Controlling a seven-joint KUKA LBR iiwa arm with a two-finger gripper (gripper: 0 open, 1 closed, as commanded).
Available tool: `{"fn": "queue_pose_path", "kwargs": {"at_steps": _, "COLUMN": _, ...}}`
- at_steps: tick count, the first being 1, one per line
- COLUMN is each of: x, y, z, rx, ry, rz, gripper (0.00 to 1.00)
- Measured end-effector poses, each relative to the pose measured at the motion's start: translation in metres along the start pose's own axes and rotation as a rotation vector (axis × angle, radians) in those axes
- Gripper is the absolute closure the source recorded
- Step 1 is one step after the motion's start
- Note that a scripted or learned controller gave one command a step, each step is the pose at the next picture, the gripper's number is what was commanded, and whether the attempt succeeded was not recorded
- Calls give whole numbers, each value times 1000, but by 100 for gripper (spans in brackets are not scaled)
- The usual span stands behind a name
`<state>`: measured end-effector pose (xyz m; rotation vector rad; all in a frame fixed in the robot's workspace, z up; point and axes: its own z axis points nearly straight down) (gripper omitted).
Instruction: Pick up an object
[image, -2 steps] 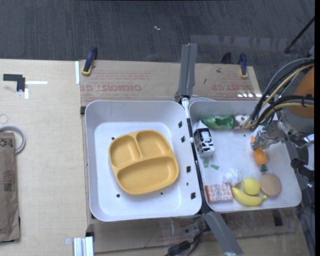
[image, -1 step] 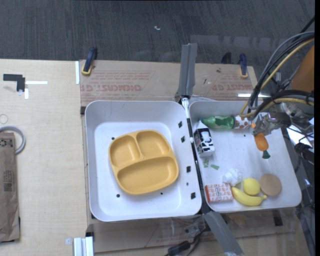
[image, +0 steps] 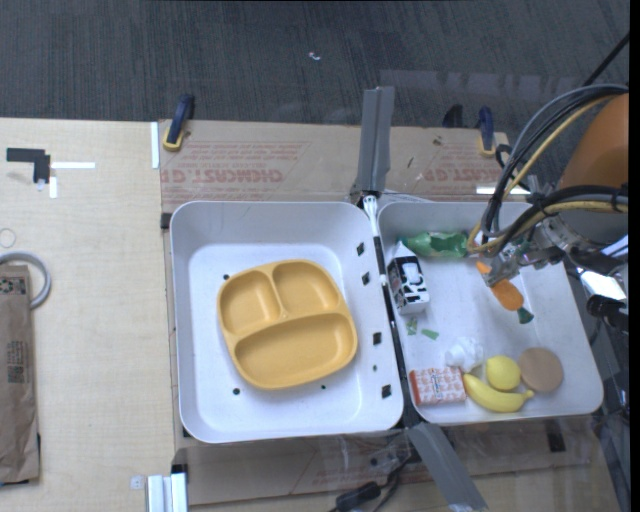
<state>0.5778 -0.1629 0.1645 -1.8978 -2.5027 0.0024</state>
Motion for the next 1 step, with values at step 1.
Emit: {"fn": "queue_pose_path", "kwargs": {"at_steps": 1, "x": -25, "y": -22, "z": -27, "rx": -2, "ry": -2, "rz": -18, "gripper": 100}}
